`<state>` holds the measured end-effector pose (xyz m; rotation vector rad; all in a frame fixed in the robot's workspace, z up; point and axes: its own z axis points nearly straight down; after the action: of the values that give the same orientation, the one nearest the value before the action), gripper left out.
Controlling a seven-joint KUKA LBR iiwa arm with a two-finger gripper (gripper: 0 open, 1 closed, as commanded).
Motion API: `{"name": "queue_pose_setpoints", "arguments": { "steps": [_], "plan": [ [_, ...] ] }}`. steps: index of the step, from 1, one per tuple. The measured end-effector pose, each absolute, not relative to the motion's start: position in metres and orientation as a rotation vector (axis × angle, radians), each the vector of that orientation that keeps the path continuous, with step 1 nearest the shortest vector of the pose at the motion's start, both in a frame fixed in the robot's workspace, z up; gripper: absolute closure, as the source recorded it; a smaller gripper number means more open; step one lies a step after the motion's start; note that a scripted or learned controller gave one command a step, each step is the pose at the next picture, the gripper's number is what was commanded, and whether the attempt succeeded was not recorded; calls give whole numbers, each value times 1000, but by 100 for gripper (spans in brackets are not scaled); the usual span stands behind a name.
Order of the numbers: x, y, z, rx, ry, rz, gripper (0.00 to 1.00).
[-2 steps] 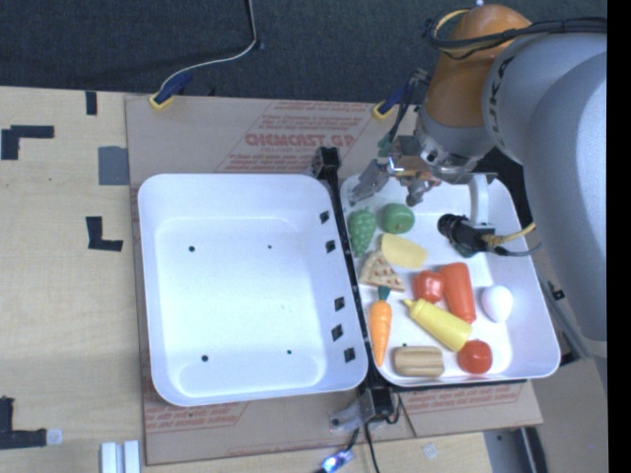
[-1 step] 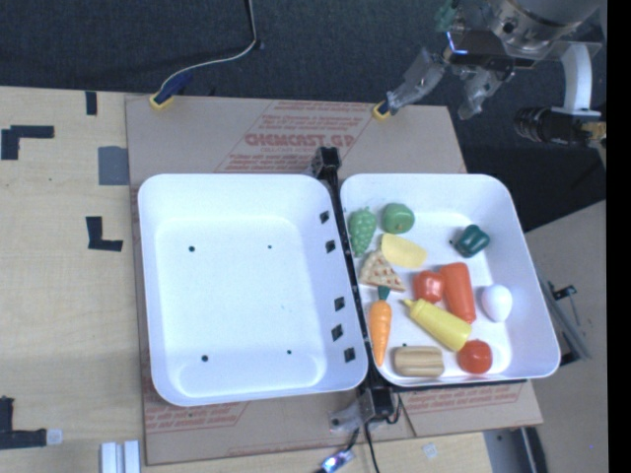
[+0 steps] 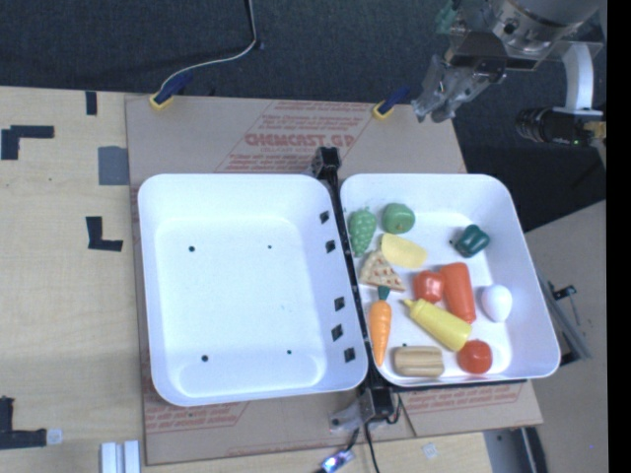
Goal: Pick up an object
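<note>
**Hand waiting high, nothing picked yet**

Nearest the front edge of the surface, the right bin is holding every candidate for the pick. Along its front wall a tan bread roll and a red tomato are lying side by side, with an orange carrot pointing at the front by the divider and a yellow mustard bottle slanting just behind the roll. Further in, a white egg is sitting near the right wall, a red pepper is lying mid-bin, and a pizza slice is touching a yellow wedge. Toward the far wall green grapes, a green ball-shaped fruit and a dark green pepper are resting. The left bin is showing bare white floor.

Beyond the far edge, the hand is hanging high off the bins' far right corner; whether its fingers are apart or together I cannot tell. Judging by this, the pick is not yet begun: choosing, descending, closing and lifting all remain.
</note>
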<state>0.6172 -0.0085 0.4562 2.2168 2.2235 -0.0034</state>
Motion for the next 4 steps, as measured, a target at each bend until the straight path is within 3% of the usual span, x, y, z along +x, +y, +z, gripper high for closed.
{"name": "queue_pose_setpoints", "arguments": {
  "steps": [1,2,3,4],
  "plan": [
    [609,8,540,2213,2221,11,100],
    [670,-33,534,2221,2216,-2,100],
    [640,-11,535,2220,2224,-2,100],
    [670,-8,534,2219,2222,-2,100]
  ]
}}
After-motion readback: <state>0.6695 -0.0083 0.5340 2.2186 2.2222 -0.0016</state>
